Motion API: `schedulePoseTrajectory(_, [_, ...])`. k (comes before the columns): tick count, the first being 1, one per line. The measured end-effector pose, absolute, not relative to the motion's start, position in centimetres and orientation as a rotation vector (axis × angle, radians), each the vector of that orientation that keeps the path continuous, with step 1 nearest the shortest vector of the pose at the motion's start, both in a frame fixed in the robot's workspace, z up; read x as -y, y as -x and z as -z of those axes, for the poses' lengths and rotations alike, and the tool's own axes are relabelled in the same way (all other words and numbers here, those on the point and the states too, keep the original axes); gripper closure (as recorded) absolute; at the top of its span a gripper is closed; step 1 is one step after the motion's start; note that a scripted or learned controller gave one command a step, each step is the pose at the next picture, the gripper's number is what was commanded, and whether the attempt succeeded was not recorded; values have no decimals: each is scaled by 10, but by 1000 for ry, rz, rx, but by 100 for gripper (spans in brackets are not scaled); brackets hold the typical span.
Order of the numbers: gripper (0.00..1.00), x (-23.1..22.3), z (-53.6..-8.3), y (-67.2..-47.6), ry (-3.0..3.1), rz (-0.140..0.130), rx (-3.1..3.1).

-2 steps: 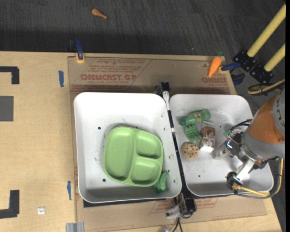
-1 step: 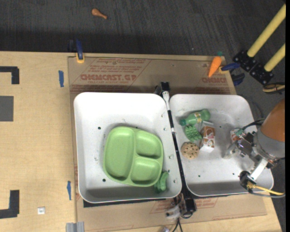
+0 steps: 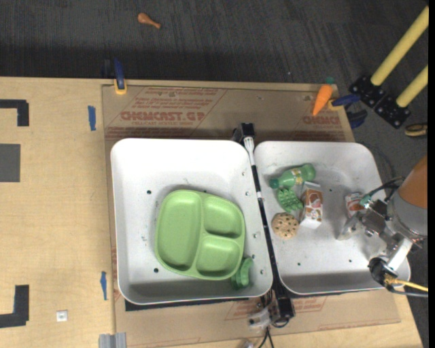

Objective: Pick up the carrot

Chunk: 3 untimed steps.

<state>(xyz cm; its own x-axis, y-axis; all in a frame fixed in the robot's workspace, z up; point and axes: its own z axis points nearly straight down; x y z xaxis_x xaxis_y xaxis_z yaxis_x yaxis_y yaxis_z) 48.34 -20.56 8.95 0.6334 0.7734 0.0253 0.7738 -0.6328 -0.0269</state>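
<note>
1. Right now your carrot (image 3: 323, 99) is lying outside both bins, on the brown board (image 3: 170, 109) near its far right corner, tip down and tilted, with its green top pointing away from the bins.
2. Your gripper (image 3: 353, 221) sits over the right bin (image 3: 326, 268), toward that bin's right edge and well apart from the carrot; the grey wrist and orange band enter from the right.
3. You cannot tell from this view how the jaws stand (the metal parts there are small and cluttered), and nothing can be seen between them.
4. Along the right bin's left side you have a cluster: a green bottle (image 3: 293, 177) lying on its side at the far end, a green block (image 3: 289, 200) just beside it, a small carton (image 3: 312, 207) with a red and white print touching that group, and a cookie (image 3: 285, 225) nearest the front.
5. In the left bin (image 3: 136, 163) a green divided plate (image 3: 200, 233) lies toward the front right corner, and a small green item (image 3: 243, 272) rests against the plate's near right edge.
6. Beyond the board, on the dark floor, a small orange object (image 3: 148, 20) lies far from everything else.
</note>
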Motion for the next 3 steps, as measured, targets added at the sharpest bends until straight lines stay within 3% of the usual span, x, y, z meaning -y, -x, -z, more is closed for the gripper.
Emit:
schedulePoseTrajectory(1, [100, 210, -100, -485, 2830, 21, 1341])
schedulePoseTrajectory(2, [100, 147, -120, -479, 2817, -2, 1380])
schedulePoseTrajectory(3, [100, 92, -117, -479, 2754, -2, 1504])
